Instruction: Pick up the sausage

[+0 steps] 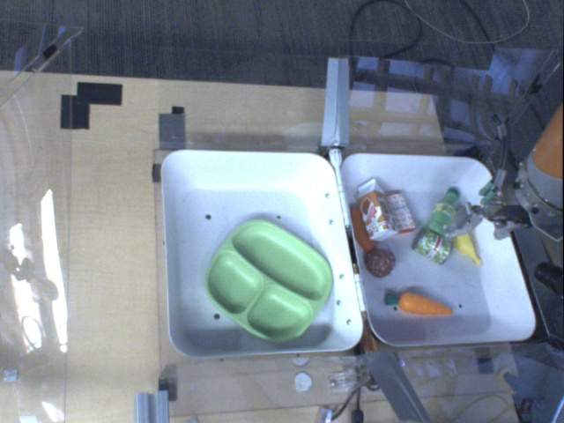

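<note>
Carrot (419, 303) front; sausage (360, 224) by divider; tool (490, 210) right.

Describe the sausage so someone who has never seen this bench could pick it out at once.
Look in the right-hand white bin, along its left wall next to the divider. The sausage lies there, a slim reddish-brown stick running lengthwise beside the small carton. Unlike the round dark patty below it or the orange carrot further down, it is long, thin and brownish-red.
</note>
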{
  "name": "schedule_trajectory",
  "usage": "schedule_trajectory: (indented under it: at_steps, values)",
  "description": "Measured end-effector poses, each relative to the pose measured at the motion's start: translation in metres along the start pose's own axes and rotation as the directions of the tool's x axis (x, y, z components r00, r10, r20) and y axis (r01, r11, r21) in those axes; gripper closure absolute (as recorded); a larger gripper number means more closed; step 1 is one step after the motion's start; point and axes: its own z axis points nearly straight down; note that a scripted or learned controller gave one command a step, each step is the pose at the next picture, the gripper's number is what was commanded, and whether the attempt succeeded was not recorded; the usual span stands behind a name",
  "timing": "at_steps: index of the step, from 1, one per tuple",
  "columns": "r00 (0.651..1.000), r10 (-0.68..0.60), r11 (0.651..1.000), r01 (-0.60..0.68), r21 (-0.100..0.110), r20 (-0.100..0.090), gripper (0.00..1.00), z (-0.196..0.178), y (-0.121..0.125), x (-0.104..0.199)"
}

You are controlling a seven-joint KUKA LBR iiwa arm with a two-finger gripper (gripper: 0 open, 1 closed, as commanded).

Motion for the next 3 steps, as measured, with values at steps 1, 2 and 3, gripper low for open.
schedule_trajectory:
  at_steps: [1, 2, 3]
  values:
    - [1.000, -0.010, 1.000, 0.010, -0.010, 0.002, 0.00, 0.124, 0.035, 0.011]
    - [0.999, -0.048, 0.999, 0.048, -0.005, 0.003, 0.00, 0.053, 0.096, -0.028]
    - [0.998, -0.057, 0.998, 0.057, -0.014, 0.007, 1.00, 0.041, 0.099, -0.026]
